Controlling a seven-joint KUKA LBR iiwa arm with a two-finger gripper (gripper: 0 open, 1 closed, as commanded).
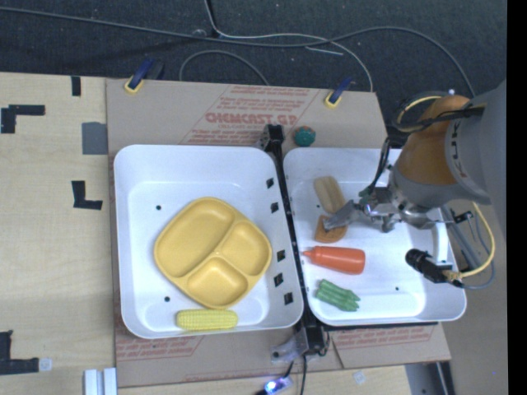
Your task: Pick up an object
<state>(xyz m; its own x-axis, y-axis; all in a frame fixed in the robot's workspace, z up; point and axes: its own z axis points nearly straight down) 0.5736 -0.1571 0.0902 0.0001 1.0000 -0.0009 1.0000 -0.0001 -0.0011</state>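
In the right bin (428, 307), near its left wall, lies a tan wooden piece (328, 206) with a browner lower end; its long axis runs from far to near, slightly tilted. The gripper (336, 220) rests on it; I cannot tell its state. There is one orange carrot (335, 258) and one green bean bundle (338, 295).

The wooden bench (49, 245) carries a cardboard sheet (247, 113). On the cardboard, two white bins sit touching: the left bin (136, 220) at nine o'clock, the right bin (395, 299) at three. A small teal ball (305, 136) lies at twelve.
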